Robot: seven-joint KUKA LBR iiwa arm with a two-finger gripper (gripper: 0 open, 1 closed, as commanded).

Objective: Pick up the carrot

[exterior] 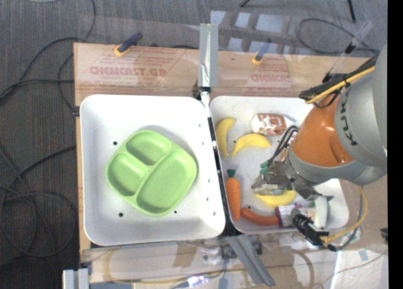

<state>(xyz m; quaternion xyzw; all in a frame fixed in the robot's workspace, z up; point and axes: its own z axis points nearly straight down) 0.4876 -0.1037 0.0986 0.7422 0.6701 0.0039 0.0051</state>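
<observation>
1. The carrot (pixel 233 197) lies lengthwise in the right bin (pixel 327 106), just beside its left wall, green top pointing away from the near edge.
2. The claw (pixel 269 179) hangs over the middle of the right bin, to the right of the carrot and apart from it. Whether it is released or clenched cannot be told.
3. 3 bananas (pixel 252 142) and a red sausage (pixel 257 217) share the right bin.
4. The left bin (pixel 94 218) holds a green divided plate (pixel 152 172).
5. Both bins sit on the worktop (pixel 141 70).
</observation>
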